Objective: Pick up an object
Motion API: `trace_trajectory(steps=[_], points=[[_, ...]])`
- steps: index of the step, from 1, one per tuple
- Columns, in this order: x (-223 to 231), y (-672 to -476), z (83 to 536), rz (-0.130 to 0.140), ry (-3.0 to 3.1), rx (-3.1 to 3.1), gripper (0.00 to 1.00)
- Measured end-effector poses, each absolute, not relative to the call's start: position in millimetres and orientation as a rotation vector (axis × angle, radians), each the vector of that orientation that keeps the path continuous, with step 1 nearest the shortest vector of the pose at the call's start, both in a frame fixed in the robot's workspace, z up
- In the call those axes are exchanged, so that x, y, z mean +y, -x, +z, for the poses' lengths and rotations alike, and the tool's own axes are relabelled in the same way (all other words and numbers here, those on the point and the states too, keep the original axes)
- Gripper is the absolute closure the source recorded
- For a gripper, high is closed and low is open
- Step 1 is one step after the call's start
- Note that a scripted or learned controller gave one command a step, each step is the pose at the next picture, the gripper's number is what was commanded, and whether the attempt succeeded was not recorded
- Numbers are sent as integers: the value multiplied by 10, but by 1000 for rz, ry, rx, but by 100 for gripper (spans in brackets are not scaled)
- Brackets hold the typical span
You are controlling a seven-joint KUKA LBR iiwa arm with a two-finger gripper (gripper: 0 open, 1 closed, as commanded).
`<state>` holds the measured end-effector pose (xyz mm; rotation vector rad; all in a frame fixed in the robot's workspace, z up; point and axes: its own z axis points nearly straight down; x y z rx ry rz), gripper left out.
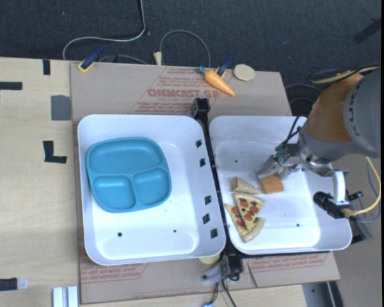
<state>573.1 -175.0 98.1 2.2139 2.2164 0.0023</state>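
Nearest the camera's foot of the scene, the right bin [307, 235] holds three toy foods: one pizza slice [246, 216], a flat wedge with red dots on a yellow top and a tan crust; one pale triangular piece [244, 186] touching its upper edge, shaped like a sandwich half or a cheese wedge; and one small orange-tan block [272, 184] just beside that. The gripper [272, 169] sits directly over the block's upper left, its metal fingers touching or nearly touching it; whether they are spread or closed cannot be told, nor whether the block is gripped. The left bin [141, 235], smooth white plastic like its twin, carries one blue three-compartment plate [128, 173] with rounded corners. Farther back, on the brown cardboard [173, 91], lie one orange carrot [218, 82] and one pale round disc [244, 73].
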Motion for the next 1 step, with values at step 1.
trace_trajectory(steps=[1], points=[[-1026,-6246,866,7,-2208,2227,100]])
